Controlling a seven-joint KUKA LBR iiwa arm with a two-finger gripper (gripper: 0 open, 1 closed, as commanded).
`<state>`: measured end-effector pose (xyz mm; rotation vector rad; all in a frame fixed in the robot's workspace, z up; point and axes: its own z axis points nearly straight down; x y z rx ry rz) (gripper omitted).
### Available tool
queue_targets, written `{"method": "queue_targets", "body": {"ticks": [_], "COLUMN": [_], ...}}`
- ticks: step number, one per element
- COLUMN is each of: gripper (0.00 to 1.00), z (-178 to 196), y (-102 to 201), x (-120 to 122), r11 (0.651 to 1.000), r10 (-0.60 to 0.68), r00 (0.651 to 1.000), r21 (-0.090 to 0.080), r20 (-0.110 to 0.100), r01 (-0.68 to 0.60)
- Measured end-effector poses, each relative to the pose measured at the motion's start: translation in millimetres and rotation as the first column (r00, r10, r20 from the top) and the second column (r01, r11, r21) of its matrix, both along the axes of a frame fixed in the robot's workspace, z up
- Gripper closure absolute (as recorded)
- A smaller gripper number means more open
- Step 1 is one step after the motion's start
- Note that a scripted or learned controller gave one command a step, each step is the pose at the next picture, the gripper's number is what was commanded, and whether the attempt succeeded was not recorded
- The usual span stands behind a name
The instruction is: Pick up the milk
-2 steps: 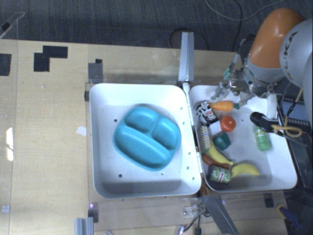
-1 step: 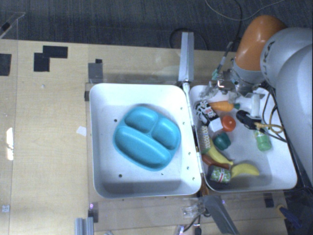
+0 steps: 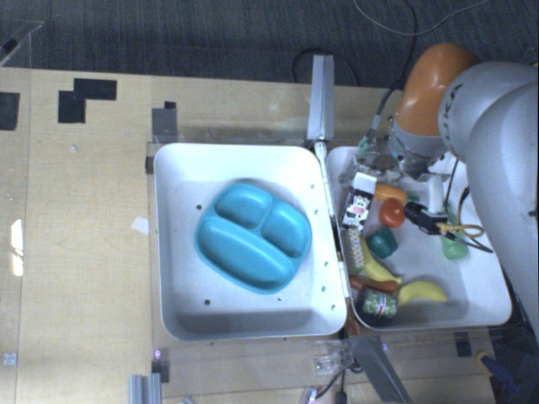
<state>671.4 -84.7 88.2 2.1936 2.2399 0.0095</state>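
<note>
On my desk, the left bin [image 3: 168, 251] holds a blue divided plate [image 3: 253, 234]. In the right bin [image 3: 484, 305], the milk [image 3: 360, 199] lies near the left wall among toy foods, a banana [image 3: 421, 292] closer to the front. My end effector [image 3: 414, 168] hovers just beside the carton; I cannot tell its state. As I judge it, the pick is not yet done.

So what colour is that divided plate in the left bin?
Bright blue; the plate shows best in the camera view.
</note>
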Motion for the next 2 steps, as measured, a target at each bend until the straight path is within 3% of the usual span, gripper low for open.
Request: {"method": "queue_targets", "body": {"ticks": [1, 2], "gripper": [1.00, 1.00], "z": [13.3, 138.5], "y": [1.7, 95.2], "x": [2.6, -1.3], "r11": [1.000, 0.992], "r10": [0.003, -0.123], "r00": [1.000, 0.992], "r21": [0.000, 0.003], "r20": [0.008, -0.001], "r01": [-0.003, 0.123]}}
